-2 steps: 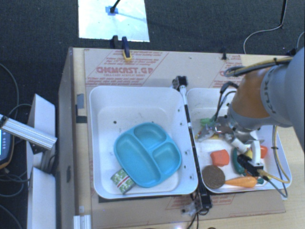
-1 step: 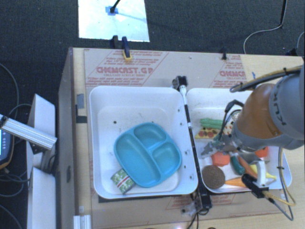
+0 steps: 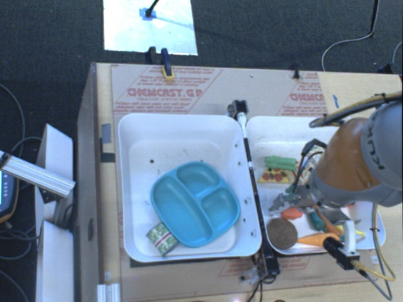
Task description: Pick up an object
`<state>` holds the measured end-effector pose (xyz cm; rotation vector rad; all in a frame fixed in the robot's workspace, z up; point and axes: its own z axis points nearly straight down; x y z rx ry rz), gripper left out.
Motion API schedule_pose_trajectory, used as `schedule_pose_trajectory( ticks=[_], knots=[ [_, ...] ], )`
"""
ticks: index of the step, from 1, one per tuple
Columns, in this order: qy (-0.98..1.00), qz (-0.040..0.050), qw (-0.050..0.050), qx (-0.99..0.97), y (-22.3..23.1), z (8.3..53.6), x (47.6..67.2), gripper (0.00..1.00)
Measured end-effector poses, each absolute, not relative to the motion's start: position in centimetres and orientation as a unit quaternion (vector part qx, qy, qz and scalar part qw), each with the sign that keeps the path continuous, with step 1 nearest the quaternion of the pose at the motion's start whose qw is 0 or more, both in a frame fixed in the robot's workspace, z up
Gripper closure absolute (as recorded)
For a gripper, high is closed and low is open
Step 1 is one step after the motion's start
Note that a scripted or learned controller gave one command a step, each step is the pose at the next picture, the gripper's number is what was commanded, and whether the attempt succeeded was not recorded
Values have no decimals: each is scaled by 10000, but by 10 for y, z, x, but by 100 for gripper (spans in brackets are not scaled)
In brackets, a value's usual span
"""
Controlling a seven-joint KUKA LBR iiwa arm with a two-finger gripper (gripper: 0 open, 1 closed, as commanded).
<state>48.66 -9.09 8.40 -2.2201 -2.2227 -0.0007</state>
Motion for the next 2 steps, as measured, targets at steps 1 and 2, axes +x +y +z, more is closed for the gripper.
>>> schedule_pose_trajectory(
  ticks=[1,2],
  knots=[
    [-7082,-17,-4,-7060,-90,94,488,100],
    [-7089,-25,-12,-7053,-18,190,549,100]
  ],
)
